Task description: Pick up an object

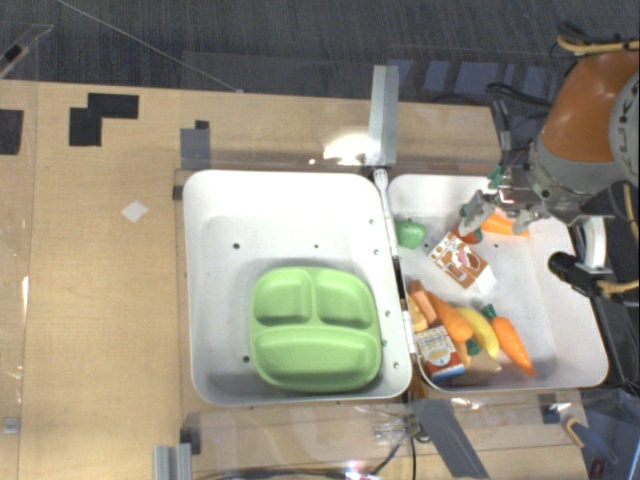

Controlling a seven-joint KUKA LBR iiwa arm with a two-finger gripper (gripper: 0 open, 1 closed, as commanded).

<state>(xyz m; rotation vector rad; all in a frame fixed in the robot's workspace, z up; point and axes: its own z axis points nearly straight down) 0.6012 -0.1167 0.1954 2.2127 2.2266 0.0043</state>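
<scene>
Two white bins side by side on the bench. Left bin point(215, 268) holds a green divided plate point(316, 330), nothing else. Right bin point(590, 373) has the clutter: green ball point(410, 233) at the upper-left corner, small printed carton point(459, 260) mid-bin, a pile at the front edge with carrot point(510, 343), banana point(484, 330) and boxed item point(437, 348). Gripper point(497, 208) sits over the right bin's upper area, just beside an orange piece point(497, 225), possibly touching it; too small to confirm. Jaw state: cannot tell from this angle.
</scene>
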